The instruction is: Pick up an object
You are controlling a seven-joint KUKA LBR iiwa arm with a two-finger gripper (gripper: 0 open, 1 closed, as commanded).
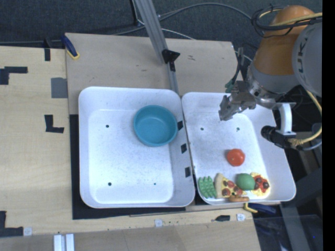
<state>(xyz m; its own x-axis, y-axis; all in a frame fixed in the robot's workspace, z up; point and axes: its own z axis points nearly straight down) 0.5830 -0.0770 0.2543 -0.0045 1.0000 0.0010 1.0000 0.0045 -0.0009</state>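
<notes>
A wooden bench [31, 140] bears two white bins [94, 192] side by side on a black mat [75, 161]. A slanted metal pole [152, 25] crosses the top, with black cables [209, 7] trailing nearby.

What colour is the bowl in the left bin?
The bowl is teal blue, seen best in the camera view.

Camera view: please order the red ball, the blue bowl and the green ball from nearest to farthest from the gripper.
Measured from the gripper, over the right bin's far end:
1. Red ball, middle of the right bin.
2. Green ball, near end of the right bin, among small toys.
3. Blue bowl, in the left bin.
</notes>
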